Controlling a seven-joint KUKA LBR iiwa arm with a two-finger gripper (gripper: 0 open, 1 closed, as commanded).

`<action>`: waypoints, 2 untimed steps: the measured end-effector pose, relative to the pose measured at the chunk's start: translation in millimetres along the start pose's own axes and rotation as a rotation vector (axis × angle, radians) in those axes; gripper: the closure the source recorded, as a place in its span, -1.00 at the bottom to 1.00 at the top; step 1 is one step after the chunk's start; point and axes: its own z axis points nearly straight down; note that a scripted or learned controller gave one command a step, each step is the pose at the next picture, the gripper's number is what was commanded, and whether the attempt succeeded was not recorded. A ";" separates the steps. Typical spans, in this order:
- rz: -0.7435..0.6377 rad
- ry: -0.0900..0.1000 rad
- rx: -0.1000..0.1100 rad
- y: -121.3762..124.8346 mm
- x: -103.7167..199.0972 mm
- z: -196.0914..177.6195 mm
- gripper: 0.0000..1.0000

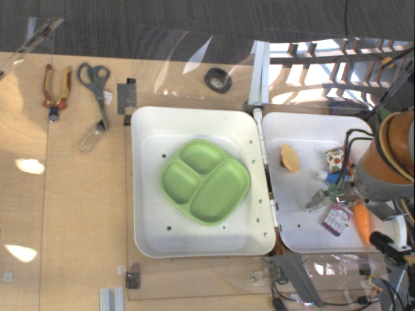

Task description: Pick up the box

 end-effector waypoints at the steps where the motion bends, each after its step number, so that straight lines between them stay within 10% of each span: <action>1: -0.042 -0.001 0.002 -0.8 -0.7 0.2 -1.00; 2: -0.042 0.000 0.002 -0.8 -0.9 0.3 -1.00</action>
